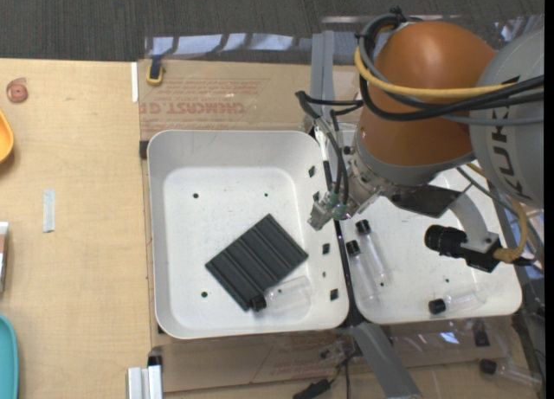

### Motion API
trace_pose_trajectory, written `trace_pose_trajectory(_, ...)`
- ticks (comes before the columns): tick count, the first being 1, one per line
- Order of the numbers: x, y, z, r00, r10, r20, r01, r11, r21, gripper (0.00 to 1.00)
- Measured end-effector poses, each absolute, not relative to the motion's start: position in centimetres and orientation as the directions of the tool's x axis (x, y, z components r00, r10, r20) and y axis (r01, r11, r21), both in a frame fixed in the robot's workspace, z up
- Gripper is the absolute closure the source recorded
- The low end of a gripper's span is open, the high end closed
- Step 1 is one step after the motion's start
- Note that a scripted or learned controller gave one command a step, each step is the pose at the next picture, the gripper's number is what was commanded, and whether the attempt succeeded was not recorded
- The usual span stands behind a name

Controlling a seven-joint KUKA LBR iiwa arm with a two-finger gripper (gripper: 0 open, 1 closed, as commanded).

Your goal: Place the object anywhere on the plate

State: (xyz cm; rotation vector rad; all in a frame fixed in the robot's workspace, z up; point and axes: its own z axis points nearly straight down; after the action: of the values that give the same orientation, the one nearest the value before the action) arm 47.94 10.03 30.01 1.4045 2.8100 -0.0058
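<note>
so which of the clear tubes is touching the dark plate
The clear tube in the left bin, lying against the dark ribbed plate's lower corner. The other two tubes lie in the right bin, apart from it.

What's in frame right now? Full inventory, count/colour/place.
bins: 2, white, side by side on the bench
ribbed plate: 1, dark grey, lying flat in the left bin, lower middle
clear tube by the plate: 1, transparent with black cap, left bin, touching the plate's lower corner
clear tubes in the right bin: 2, transparent with black caps, one at the bin's left side, one near its front edge
black cylinder: 1, black, over the right bin, under the arm
cardboard sheet: 1, brown, behind the bins
arm: 1, grey with orange band, over the right bin
gripper: 1, at the wall between the bins; grip unclear
</note>
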Motion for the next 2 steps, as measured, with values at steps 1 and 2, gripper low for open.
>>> trace_pose_trajectory(1,51.28,14.7,36.86,-0.964,0.265,-0.002,0.265,0.964,0.0,0.0)
trace_pose_trajectory(2,51.42,14.68,37.74,-0.964,0.265,-0.005,0.265,0.964,0.0,1.0)
